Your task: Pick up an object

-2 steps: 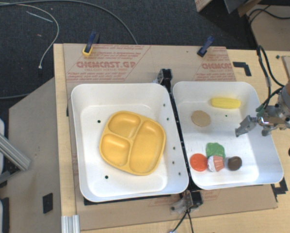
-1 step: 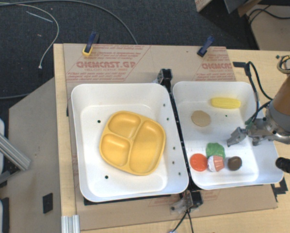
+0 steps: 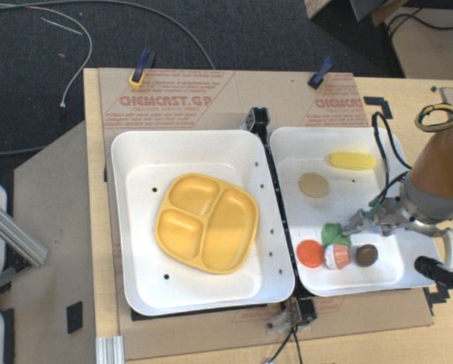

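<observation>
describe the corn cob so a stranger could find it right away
Look in the right-hand white bin, along its far edge. The yellow toy corn cob lies there on its side, just beyond the flat tan round disc. It's that bin's only long yellow item.

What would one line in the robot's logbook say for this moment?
arm: over right bin | gripper: beside green-topped toy | grasp: unclear | also there: corn, tomato | left bin: yellow plate

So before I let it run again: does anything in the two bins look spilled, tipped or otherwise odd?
Nothing stands out. The yellow divided plate lies flat in the left bin. In the right bin, the corn, tan disc and the cluster by the gripper all sit inside the rim.
</observation>
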Controlling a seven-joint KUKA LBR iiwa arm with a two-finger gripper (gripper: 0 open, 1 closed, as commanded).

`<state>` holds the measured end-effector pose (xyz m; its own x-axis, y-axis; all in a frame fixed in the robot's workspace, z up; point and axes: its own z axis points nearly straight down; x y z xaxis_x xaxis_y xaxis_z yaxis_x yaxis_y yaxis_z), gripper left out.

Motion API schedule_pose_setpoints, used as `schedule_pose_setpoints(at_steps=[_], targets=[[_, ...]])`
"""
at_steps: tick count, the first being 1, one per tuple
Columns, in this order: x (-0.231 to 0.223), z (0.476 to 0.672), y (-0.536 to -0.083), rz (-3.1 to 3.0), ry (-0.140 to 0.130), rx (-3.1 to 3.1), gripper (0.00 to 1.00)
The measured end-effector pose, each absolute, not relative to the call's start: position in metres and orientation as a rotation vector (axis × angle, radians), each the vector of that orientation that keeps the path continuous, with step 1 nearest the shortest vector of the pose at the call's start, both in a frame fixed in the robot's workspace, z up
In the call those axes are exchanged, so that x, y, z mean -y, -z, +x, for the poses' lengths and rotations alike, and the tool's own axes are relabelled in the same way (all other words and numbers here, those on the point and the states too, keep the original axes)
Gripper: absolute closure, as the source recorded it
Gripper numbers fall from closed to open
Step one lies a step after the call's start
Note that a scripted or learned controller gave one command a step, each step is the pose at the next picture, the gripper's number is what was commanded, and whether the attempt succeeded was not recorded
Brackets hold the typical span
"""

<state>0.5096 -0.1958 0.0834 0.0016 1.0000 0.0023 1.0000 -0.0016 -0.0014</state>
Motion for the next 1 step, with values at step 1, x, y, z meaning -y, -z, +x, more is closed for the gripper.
schedule_pose_setpoints(at_steps=[1], targets=[[0.1963, 0.5110, -0.0973, -2.224, 0.005, 2.223, 1.00]])
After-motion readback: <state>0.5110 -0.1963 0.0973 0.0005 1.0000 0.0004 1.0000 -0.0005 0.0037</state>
